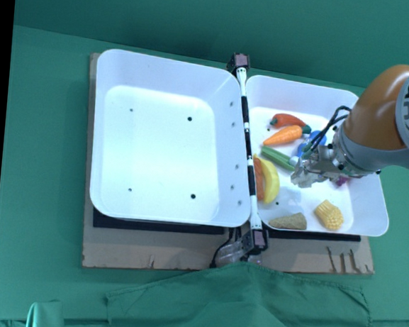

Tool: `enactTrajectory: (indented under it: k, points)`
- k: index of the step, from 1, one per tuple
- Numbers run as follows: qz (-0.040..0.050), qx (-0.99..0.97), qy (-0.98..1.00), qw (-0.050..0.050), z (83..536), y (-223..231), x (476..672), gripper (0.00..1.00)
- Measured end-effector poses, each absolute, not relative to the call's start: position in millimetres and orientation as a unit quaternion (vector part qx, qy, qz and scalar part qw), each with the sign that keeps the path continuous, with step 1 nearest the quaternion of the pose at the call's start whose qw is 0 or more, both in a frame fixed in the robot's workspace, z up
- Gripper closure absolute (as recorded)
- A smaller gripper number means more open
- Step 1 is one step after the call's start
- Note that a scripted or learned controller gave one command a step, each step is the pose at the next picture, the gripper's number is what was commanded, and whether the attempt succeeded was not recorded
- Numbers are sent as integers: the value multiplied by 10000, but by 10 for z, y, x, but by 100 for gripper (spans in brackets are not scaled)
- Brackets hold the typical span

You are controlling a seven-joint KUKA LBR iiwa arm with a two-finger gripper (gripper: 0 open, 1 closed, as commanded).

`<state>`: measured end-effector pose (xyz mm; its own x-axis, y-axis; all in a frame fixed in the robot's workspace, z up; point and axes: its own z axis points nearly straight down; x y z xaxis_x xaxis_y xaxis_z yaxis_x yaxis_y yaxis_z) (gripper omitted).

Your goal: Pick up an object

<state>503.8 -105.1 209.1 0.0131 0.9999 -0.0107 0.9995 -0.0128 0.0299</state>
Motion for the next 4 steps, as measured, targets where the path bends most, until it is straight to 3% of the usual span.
enactTrajectory:
  k: [1, 2, 3, 4]
  points:
    - [64, 7118, 7022, 140, 2087, -1052, 5036, 0]
    - [62, 7091, 7051, 68, 1842, -1336, 4714, 0]
    - [65, 7096, 7045, 117, 1976, -1350, 4734, 100]
    - [61, 7098, 7043, 108, 1968, -1350, 4730, 0]
